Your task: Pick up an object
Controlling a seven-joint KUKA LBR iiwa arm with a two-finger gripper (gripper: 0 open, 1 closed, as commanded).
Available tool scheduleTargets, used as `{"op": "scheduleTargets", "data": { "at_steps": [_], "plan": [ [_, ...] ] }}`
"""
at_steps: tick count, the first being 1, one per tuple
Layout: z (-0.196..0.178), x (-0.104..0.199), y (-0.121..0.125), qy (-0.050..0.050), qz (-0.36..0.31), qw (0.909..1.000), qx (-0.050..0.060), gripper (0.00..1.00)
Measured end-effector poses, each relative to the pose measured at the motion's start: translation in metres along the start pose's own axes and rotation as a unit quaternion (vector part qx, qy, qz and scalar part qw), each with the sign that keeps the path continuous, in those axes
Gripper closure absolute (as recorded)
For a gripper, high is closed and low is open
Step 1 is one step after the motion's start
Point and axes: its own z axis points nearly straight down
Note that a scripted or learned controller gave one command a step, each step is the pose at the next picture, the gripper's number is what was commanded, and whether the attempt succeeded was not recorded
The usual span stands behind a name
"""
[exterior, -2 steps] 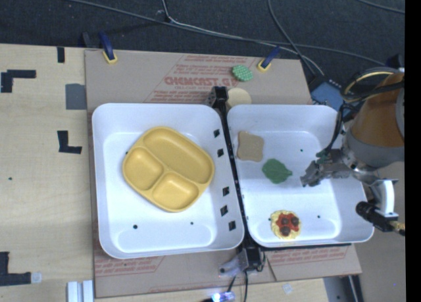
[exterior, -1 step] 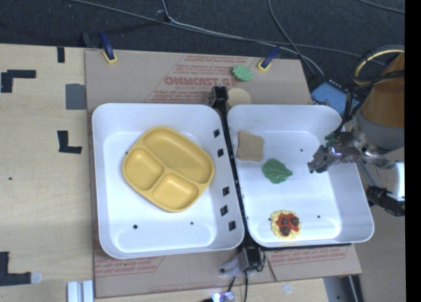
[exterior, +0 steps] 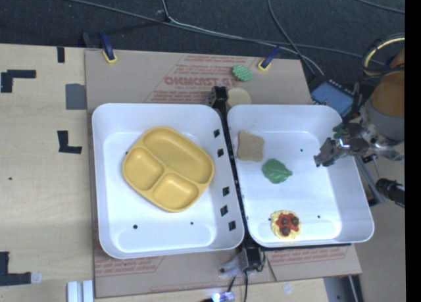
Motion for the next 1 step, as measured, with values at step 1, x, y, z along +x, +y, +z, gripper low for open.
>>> {"op": "scheduleTargets", "data": {
  "at_steps": [1],
  "plan": [
    [-0.0082,0.0467,0.015,0.001,-0.002,1.0,0.001,1.0]
  ]
}}
